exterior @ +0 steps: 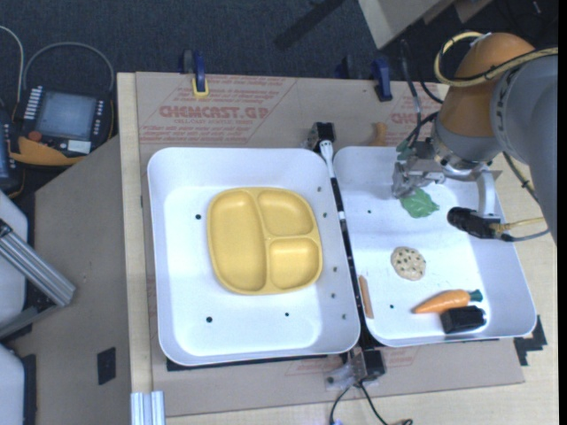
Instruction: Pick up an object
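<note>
In the right bin [505, 273], my gripper [407, 184] hangs low over the far part. Just beneath it and a little to its right lies a small green leafy piece [420, 205], touching or nearly touching the gripper's tip. Closer to the front of the bin are a round speckled cookie [407, 262], an orange carrot with a green top [444, 301] and a small black block [463, 320]. The carrot and the block lie side by side at the front edge.
The left bin [177, 237] holds a yellow divided plate [264, 238] in its middle. A thin brown stick [363, 295] lies along the right bin's left wall. The arm's grey and orange body [496, 96] looms over the right bin's far right corner.
</note>
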Tool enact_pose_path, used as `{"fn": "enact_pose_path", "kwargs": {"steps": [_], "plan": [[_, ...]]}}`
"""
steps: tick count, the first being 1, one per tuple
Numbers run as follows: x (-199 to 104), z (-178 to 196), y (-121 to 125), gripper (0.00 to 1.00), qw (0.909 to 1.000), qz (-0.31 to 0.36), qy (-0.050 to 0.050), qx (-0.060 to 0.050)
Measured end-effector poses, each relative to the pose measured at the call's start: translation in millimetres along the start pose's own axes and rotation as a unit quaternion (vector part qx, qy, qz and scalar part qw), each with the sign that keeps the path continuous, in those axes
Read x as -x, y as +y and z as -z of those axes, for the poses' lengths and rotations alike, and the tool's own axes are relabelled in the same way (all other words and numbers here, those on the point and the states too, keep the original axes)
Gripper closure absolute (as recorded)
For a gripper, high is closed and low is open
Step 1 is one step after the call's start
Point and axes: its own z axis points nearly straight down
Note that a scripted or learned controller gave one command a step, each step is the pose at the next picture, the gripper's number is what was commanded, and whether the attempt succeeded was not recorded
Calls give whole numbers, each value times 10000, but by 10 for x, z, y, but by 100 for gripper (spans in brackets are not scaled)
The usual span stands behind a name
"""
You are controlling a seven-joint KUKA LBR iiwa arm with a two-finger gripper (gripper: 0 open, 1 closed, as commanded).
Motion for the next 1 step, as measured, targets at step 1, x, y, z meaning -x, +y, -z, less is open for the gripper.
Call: {"fn": "enact_pose_path", "kwargs": {"steps": [1], "plan": [[-86, 596, -8, 100, 10000, 7, -4, 34]]}}
